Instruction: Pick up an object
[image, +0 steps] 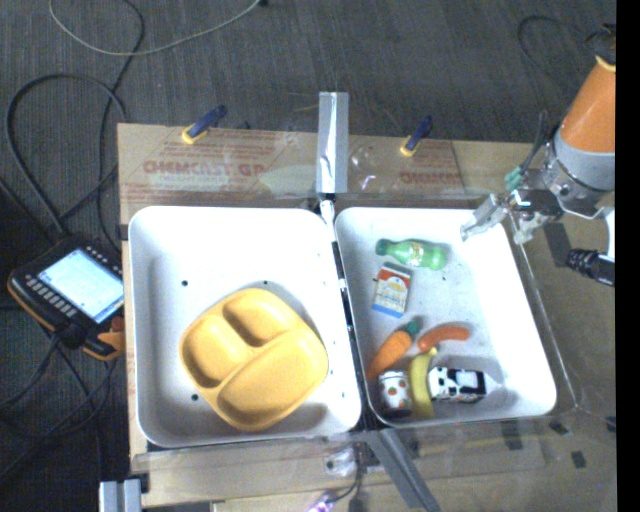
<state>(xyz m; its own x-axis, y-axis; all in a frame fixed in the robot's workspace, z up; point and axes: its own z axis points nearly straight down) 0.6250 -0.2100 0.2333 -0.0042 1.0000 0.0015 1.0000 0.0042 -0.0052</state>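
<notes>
1. Hovering over the top right corner of the right bin (530, 300), the gripper (497, 214) sits at the end of the arm (590, 120) coming in from the right. Its two fingers look spread a little way apart, and nothing sits between them.
2. Nearest candidate: a green bottle (412, 253), lying on its side just down and to the left of the gripper. Long axis runs roughly left-right across the bin, tilted slightly.
3. Below the bottle, a small carton (392, 290), standing apart from its neighbours with bare floor around it.
4. Further toward the near edge, a crowded cluster: carrot (393, 350), orange sausage-shaped piece (445, 334), banana (423, 381), a black-and-white cow toy (458, 383), and a small round item at the corner I can't identify. These touch or overlap.
5. Room for moving: the right half of this bin's floor is bare, so descent there is unobstructed. The bottle is clear of the walls; the cluster crowds the front wall.
6. Left bin (150, 300) holds a yellow divided plate (255, 357), well away from the gripper.
7. My guess: bottle is the easiest reach, closing across its short width.
</notes>
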